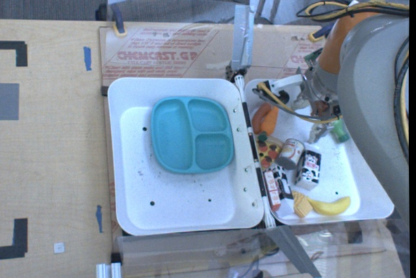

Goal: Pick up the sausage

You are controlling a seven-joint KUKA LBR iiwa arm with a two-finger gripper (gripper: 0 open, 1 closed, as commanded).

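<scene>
Here sausage (290,152) in right bin (364,195), tilted, long axis running upper-right to lower-left. Gripper (318,115) above; grip state cannot tell.

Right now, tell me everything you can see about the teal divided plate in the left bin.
The teal divided plate looks like smooth matte plastic, a rounded rectangle with raised rims. Ridges split it into three compartments: one long section down its left side and two smaller ones stacked on its right. It lies flat and right side up on the floor of the left bin, toward the far half, turned slightly off square with the bin walls. All three compartments hold nothing, and only the bin floor touches it.
</scene>
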